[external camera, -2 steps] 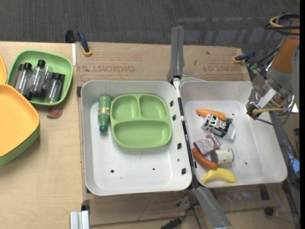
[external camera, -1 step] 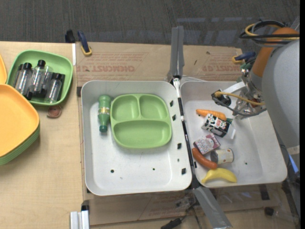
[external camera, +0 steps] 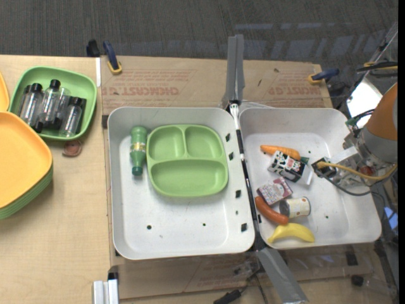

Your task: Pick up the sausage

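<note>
Banana just beside sausage, both apart from the arm

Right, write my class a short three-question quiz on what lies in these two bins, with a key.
1. Fill in: in the camera view, the green bottle lies just ___ of the green plate.
2. True or false: the sausage lies in the same bin as the green plate.
3. Which lies nearest the sausage? A banana B green plate C green bottle

Key: 1 left; 2 false; 3 A.
</note>
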Available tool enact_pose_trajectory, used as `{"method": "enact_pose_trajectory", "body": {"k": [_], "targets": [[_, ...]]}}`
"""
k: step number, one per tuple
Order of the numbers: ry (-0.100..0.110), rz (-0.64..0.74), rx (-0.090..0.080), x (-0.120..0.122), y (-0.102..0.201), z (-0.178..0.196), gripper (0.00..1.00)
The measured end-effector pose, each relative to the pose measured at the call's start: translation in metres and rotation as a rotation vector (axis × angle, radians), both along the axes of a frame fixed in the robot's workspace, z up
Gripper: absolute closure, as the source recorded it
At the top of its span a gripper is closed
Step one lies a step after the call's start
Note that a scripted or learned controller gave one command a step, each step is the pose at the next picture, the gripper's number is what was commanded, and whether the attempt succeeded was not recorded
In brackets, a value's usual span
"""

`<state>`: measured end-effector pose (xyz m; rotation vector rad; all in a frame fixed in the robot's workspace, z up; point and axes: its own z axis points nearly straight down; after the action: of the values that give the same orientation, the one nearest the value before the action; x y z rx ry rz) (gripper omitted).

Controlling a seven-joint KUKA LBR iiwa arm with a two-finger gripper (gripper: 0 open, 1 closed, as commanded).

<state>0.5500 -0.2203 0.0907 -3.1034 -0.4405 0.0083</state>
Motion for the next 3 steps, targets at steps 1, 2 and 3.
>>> {"method": "enact_pose_trajectory", "body": {"k": [1,2,3], "targets": [[0.003,-0.001,0.001,-0.001,0.0,0.008,1.0],[0.007,-0.001,0.002,-0.002,-0.001,0.016,1.0],[-0.002,-0.079,-0.007,0.052,0.023,0.04,1.0]]}}
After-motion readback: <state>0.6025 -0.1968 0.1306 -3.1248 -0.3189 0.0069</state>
